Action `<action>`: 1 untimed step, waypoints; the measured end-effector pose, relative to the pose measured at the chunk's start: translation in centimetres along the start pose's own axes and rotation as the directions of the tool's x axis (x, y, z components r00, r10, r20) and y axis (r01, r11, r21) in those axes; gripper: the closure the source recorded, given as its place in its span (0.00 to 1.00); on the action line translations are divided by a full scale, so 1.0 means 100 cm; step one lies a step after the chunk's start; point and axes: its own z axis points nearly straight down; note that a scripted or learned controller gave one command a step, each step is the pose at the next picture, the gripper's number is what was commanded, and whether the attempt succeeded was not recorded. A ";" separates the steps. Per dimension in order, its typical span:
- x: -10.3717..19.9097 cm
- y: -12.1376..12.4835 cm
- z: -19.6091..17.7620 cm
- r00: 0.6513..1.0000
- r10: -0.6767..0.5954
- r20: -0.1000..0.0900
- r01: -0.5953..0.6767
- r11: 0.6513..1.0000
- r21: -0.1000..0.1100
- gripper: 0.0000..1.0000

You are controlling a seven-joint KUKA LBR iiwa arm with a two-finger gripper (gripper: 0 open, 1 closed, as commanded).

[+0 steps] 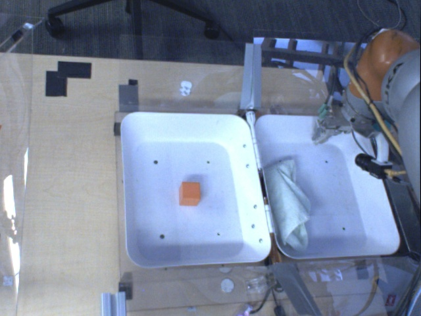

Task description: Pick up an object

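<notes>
An orange cube (190,193) sits near the middle of the left bin (141,242). A crumpled pale grey-green cloth (288,201) lies along the left side of the right bin (368,242), against the divider. My gripper (323,131) hovers over the far edge of the right bin, up and to the right of the cloth. Its fingers are small and blurred in this view. The grey arm with its orange band (381,56) reaches in from the upper right.
A metal divider (258,170) runs between the two bins. Cables (371,107) hang off the wrist over the right bin's far right corner. A metal frame (296,48) stands behind the right bin. The wooden bench (59,196) stretches to the left.
</notes>
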 end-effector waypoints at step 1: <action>0.003 -0.003 0.014 0.999 0.037 -0.004 -0.037 0.999 0.009 1.00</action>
